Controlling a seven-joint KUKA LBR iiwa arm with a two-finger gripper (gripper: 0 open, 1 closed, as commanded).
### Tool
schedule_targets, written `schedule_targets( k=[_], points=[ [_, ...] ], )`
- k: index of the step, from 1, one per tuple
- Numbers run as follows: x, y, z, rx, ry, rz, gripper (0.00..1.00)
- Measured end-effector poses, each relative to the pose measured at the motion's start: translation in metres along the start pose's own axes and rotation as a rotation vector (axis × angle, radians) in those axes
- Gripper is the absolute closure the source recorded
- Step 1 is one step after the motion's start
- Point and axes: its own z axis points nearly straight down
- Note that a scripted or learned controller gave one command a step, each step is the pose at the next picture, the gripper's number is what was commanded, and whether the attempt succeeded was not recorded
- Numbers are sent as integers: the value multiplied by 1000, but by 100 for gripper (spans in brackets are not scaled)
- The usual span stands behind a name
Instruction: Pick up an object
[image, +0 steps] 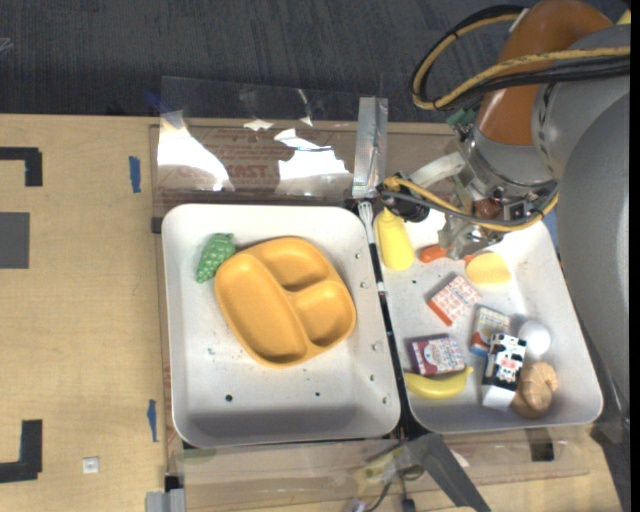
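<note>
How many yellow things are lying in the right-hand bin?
3: a yellow bottle by the left wall, a lemon near the gripper, and a banana at the front. The arm may hide more.

- The two white bins (190, 400) look like smooth plastic with a faint sheen.
- The orange divided plate (285, 297) is smooth, semi-glossy plastic.
- The green grape bunch (213, 256) looks bumpy and matt.
- The tabletop (75, 320) resembles matt cardboard or wood board.
- The yellow banana (438, 384) appears smooth, slightly shiny.
- The potato (536, 389) looks dull and rough.
</note>
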Motion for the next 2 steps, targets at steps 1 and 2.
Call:
schedule_targets(
  k=[1, 2],
  points=[
    [-101, -33, 8, 2, -9, -14, 100],
    [-49, -69, 40, 1, -8, 79, 100]
  ],
)
